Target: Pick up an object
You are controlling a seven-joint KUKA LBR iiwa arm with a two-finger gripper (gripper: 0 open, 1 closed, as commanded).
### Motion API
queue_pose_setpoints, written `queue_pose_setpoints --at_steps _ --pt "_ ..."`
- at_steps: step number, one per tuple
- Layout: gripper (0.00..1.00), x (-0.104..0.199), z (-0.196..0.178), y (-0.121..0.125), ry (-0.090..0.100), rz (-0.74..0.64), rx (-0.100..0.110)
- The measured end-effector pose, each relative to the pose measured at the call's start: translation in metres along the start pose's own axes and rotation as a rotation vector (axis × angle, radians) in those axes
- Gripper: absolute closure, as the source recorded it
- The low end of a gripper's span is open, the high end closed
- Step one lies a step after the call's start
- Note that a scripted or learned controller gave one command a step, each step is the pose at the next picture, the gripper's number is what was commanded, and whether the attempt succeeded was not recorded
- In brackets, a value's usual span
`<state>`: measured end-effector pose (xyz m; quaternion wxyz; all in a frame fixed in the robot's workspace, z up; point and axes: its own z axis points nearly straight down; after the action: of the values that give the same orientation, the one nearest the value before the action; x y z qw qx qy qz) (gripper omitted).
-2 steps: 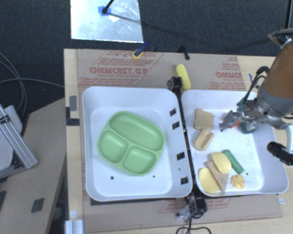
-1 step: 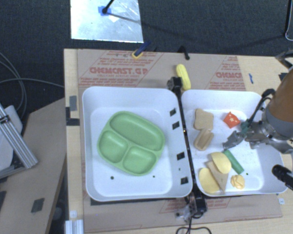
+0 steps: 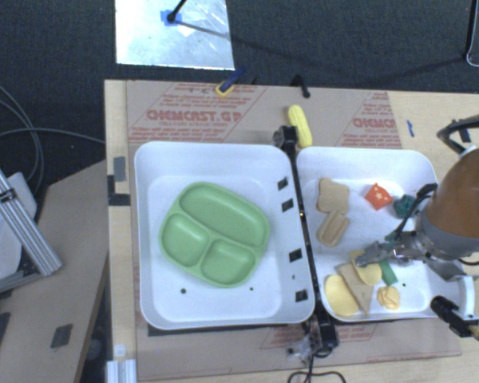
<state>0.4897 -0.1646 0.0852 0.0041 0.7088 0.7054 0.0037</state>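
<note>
The camera view looks down on a wooden bench with two shallow white plastic bins set side by side. The left bin (image 3: 156, 174) holds a pale green moulded plate with three compartments (image 3: 214, 234), lying roughly in its middle. The right bin (image 3: 419, 166) holds a scatter of small toy-like items: two tan, bread-shaped pieces (image 3: 333, 195) stacked one above the other near the bin's left wall, a small orange-red block (image 3: 377, 195) further right, a dark green rounded piece (image 3: 404, 206) just beside the arm, and near the front edge a cluster of pale yellow soft pieces (image 3: 343, 295) with a small yellow-orange lump (image 3: 389, 297) next to them. A yellow banana-shaped toy (image 3: 299, 125) lies on the bench outside the bins, just behind the divide between them. The grey arm with its orange band (image 3: 467, 202) reaches in from the right, and its gripper (image 3: 375, 255) sits low over the front cluster in the right bin, right by a yellow piece (image 3: 368, 274) and a small green one (image 3: 388, 274). Whether the pincer is wide, narrow or closed on anything I cannot tell from here.
</note>
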Motion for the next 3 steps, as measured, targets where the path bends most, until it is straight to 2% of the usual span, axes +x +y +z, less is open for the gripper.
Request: queue_pose_setpoints --at_steps 1,2,3 --pt "1.0 0.0 -0.015 0.003 -0.004 -0.004 -0.008" --pt "1.0 -0.022 -0.005 0.057 -0.005 -0.009 -0.004" --pt "1.0 -0.044 0.001 -0.006 0.0 -0.001 0.013"
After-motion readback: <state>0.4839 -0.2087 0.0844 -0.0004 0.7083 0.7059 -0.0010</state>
